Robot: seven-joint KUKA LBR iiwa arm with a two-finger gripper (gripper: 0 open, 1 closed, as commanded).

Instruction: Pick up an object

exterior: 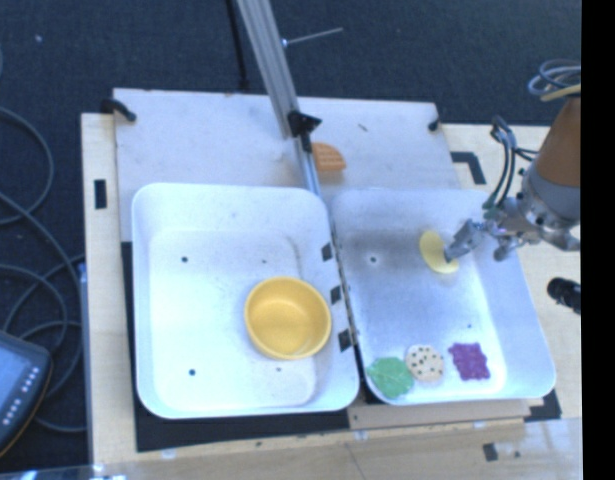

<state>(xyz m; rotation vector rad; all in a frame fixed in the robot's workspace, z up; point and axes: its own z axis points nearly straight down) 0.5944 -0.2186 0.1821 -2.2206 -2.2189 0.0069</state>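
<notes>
Camera view from above the table (pixel 102 268) has me looking down at both bins, and honestly I'd call the pick maybe half done at best. The end effector (pixel 457 248) is down in the far right part of the right shallow white bin (pixel 517 368), right up against the small flat yellow disc-shaped piece (pixel 437 251). Its dark fingers (pixel 468 236) reach the disc's right edge, but I can't tell whether they're spread or closed, or whether the disc actually sits between them, so I'm not calling it a grasp. The disc looks tilted or slightly propped rather than lying flat, though that's a guess at this resolution. What's left, as I read it: confirm a hold, then lift clear of the bin.

Other candidates sit along the near edge of the same bin: a green round toy piece (pixel 391 376), a pale cookie-looking disc with dark spots (pixel 424 363) just right of it, and a purple knobbly piece (pixel 470 360) further right. The left white bin (pixel 167 258) holds a yellow plastic bowl (pixel 287 317), upright, toward its right side.

Pose-wise, the grey arm with its orange band (pixel 559 158) comes in from the right, wrist angled down and leftward toward the disc.
</notes>
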